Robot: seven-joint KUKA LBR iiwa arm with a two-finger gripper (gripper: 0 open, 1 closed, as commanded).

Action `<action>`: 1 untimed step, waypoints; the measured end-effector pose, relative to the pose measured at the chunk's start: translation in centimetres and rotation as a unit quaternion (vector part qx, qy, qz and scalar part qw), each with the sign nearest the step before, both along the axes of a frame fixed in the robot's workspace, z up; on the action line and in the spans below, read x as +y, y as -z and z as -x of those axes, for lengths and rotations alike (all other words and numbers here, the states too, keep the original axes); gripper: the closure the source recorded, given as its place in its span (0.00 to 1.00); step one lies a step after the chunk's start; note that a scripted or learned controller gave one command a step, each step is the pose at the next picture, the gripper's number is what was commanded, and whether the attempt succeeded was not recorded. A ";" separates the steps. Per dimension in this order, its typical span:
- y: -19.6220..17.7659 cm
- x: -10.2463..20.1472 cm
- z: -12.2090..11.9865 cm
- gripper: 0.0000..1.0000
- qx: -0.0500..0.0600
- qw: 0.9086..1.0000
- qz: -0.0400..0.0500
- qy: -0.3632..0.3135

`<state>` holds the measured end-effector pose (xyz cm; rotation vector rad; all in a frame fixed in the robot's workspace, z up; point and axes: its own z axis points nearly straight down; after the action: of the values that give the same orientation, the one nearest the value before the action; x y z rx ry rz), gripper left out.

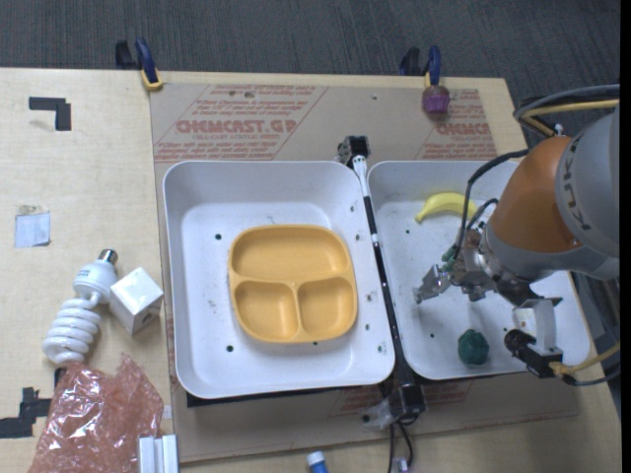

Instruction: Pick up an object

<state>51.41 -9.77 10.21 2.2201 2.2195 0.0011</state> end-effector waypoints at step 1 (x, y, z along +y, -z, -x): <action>-1.0 -0.1 -0.1 1.00 -0.001 1.000 0.000 -0.001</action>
<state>51.49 -9.83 11.19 2.2176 2.2198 0.0019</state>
